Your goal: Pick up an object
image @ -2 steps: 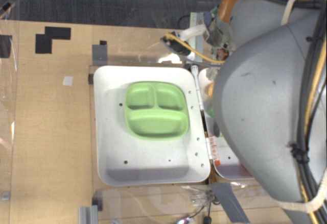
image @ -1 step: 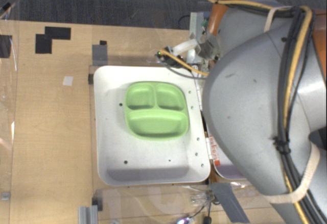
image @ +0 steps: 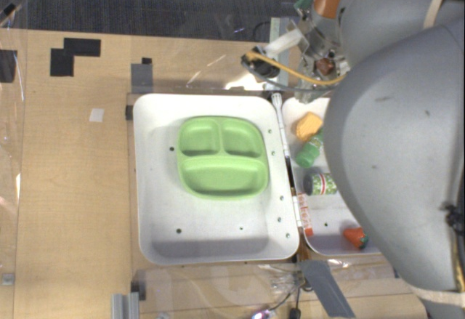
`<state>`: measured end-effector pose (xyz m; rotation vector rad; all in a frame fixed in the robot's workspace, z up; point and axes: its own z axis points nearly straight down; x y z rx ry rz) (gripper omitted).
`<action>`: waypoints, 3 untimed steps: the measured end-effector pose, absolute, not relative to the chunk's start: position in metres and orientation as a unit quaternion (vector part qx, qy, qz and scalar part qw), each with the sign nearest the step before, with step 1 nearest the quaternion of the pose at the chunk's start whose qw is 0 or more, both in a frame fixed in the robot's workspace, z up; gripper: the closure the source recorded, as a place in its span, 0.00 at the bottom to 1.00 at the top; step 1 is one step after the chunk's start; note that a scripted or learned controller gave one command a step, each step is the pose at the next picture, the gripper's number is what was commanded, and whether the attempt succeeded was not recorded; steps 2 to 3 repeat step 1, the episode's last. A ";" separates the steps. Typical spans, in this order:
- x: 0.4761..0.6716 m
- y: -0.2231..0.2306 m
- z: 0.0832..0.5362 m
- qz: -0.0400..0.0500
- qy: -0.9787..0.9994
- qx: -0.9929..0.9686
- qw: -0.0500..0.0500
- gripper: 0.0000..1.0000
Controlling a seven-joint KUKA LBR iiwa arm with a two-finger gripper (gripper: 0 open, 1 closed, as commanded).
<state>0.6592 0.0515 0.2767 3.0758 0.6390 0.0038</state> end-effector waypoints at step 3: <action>0.651 0.050 0.225 0.000 0.257 0.966 0.000 1.00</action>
